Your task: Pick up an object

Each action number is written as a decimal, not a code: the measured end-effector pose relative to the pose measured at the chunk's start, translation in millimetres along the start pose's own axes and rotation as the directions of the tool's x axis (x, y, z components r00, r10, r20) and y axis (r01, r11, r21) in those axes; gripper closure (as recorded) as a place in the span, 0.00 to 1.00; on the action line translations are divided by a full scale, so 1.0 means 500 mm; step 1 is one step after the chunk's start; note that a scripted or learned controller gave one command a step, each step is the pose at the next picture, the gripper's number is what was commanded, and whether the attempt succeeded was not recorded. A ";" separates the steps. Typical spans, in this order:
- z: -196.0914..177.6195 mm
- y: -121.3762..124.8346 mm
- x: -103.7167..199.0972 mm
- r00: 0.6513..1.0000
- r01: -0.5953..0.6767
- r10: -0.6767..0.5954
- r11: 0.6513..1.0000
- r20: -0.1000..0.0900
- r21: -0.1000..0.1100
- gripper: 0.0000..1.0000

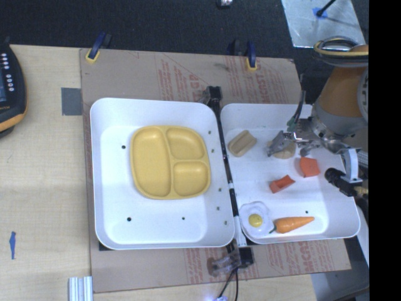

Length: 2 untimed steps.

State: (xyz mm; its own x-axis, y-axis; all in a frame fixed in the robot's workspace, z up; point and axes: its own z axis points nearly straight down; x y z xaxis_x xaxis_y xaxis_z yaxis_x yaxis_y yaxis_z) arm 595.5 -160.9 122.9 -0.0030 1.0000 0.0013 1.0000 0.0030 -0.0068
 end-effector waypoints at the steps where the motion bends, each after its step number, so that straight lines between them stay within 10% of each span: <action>1: -0.014 0.128 -0.031 1.000 0.004 -0.004 1.000 0.004 -0.011 0.00; 2: 0.033 0.045 -0.011 1.000 0.000 0.000 1.000 0.001 0.002 0.00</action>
